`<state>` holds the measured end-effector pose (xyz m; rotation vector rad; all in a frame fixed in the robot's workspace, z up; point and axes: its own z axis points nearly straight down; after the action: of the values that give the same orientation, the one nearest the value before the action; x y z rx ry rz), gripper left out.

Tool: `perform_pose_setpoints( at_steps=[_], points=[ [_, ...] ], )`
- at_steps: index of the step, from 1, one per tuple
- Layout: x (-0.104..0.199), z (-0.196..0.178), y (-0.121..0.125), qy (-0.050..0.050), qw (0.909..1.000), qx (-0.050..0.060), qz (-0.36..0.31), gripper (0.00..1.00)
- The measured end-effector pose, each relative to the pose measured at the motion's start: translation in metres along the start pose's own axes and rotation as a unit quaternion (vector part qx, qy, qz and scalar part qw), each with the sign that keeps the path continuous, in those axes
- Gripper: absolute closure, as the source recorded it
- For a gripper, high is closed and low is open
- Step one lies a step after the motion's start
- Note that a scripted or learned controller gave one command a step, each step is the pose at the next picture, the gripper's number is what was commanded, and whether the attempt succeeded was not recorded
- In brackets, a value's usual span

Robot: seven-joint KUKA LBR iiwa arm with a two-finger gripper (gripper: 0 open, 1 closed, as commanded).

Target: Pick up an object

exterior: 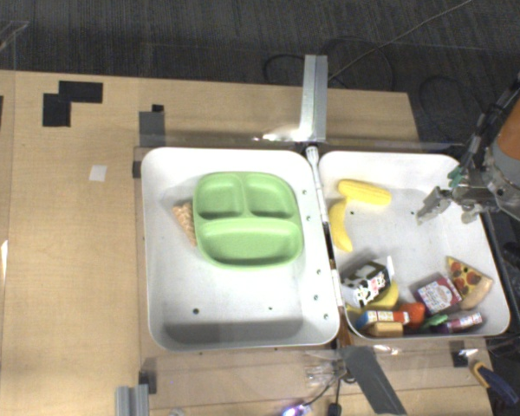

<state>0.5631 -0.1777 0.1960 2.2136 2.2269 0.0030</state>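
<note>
Hovering over the right bin (433, 167), the fingers (451, 207) hang spread and empty, well apart from the corn cob (364, 193).

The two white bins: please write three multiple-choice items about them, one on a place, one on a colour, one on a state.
1. Where does the green tray lie?
A. in the left bin
B. in the right bin
C. on the wooden bench

2. What colour is the corn cob in the right bin?
A. red
B. yellow
C. blue

3. Where is the pincer?
A. over the green tray
B. outside both bins, over the bench
C. over the right bin, with nothing seen between its fingers

Answers:
1 A, because the tray sits in the middle of the left bin.
2 B, because the cob near the top of that bin is plainly yellow.
3 C, because the pincer hangs at the bin's right side above bare white floor, apart from the toys.
</note>
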Motion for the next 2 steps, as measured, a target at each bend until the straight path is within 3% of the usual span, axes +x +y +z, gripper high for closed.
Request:
perform_pose_setpoints(
  at_steps=[1,2],
  points=[
    [0.013,-0.053,0.080,-0.001,0.9958,-0.001,-0.092,0.00],
    [0.078,0.101,0.087,0.000,0.9882,-0.002,-0.153,0.00]
  ],
)
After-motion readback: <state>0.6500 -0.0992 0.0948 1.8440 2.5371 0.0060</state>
